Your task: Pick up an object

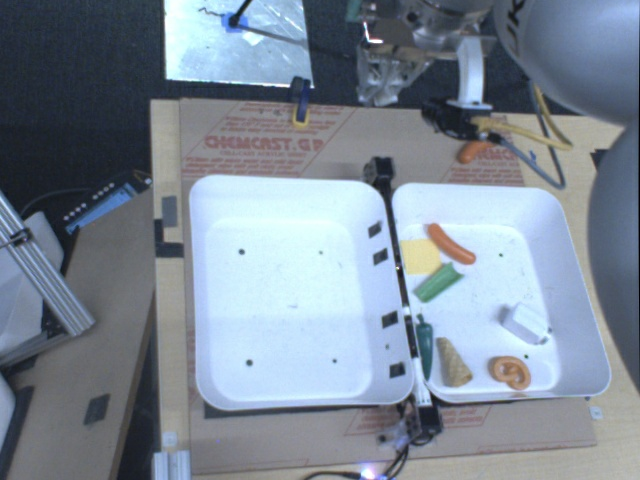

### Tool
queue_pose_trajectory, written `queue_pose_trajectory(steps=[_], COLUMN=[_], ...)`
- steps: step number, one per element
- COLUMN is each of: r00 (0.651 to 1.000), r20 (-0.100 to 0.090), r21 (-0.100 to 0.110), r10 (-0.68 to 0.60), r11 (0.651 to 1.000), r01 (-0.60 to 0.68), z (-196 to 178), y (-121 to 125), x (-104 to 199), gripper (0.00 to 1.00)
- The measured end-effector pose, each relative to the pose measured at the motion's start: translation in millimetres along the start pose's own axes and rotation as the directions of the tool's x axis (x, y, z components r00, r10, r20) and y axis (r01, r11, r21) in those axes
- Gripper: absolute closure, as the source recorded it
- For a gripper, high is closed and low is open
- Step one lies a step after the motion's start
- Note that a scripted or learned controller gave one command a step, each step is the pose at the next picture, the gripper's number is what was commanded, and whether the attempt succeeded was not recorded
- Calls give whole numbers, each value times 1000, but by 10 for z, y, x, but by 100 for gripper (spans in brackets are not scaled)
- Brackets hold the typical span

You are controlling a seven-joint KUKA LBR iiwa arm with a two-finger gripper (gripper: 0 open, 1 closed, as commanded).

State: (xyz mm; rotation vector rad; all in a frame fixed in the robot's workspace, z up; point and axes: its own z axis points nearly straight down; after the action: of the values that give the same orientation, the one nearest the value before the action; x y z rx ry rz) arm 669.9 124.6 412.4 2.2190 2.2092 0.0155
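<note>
Sausage (452, 244) lies in the right bin (560, 218) beside the cheese slice (420, 258) — looks light, smooth, maybe slippery, best pinched mid-length — gripper (385, 78) hangs high above, grip unreadable from here.

- Even, fairly bright overhead light; both white bins (290, 193) nearly wash out, with soft grey shading along their inner walls
- A foil sheet (237, 26) at the top shows patchy glare
- Arm (560, 28) at upper right looks soft, slightly blurred; overall picture mildly grainy
</note>
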Motion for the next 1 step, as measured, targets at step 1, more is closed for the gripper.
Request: queue_pose_trajectory(steps=[1], r00=[1000], r20=[-8], r21=[9], r10=[-20], r11=[1000], r01=[20], z=[-399], y=[-480], x=[1098], gripper=[100])
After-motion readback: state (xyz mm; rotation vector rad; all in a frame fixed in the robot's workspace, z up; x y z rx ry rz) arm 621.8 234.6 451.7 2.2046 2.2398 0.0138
